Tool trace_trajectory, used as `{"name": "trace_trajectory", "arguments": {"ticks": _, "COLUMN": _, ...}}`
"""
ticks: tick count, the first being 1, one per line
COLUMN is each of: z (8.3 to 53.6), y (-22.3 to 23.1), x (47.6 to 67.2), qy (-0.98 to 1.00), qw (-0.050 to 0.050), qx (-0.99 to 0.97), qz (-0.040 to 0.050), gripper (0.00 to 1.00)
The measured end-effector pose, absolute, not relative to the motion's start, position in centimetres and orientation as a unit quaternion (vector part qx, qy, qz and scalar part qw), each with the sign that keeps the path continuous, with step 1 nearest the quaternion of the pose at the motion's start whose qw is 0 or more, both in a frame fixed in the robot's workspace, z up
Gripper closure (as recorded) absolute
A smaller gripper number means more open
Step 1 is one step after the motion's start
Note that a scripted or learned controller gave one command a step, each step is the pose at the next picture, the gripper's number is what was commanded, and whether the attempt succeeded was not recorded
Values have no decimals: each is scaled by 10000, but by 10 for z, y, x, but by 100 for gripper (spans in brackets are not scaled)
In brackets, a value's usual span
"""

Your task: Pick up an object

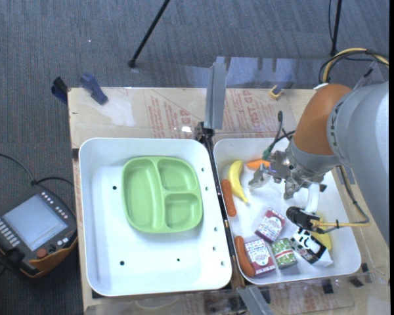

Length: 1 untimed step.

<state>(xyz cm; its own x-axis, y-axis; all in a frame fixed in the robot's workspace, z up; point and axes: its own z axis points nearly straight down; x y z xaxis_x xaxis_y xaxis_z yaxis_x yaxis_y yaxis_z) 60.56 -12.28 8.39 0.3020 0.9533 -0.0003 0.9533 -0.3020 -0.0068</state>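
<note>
The gripper (274, 184) is seen low over the right bin (352, 241), hung from the grey arm (322, 130) with its orange band. Its two fingers (257, 180) are spread wide, and only bare white bin floor is seen between them; nothing is held.

All places are given from the gripper, as seen in the camera view. The banana (236, 178) lies just to its left, curved and lengthwise, close beside the left-hand finger but apart from it. A small orange piece (256, 165) is found just above and left of the gripper, between the banana's top end and the wrist; whether it is touched by the finger cannot be told. A long orange stick (228, 199), like a carrot, lies further left, beyond the banana, along the bin wall.

Below the gripper a red-and-white carton (269, 225) lies tilted. Further below, near the bin's front wall, a second red carton (259, 254) and a green carton (285, 253) are set side by side, with a reddish sausage (242, 254) just to their left. Below and right of the gripper a black-and-white packet (310, 247) is seen, with something yellow tucked at its right side.

Well to the left of the gripper, the left bin (98, 241) is seen with a green divided plate (162, 193) in it.
</note>
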Motion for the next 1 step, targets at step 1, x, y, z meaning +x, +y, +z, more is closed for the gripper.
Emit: {"name": "trace_trajectory", "arguments": {"ticks": 1, "z": 83, "y": -134, "x": 533, "qy": -4724, "qw": 41, "qx": -8814, "qz": 31, "gripper": 0}}
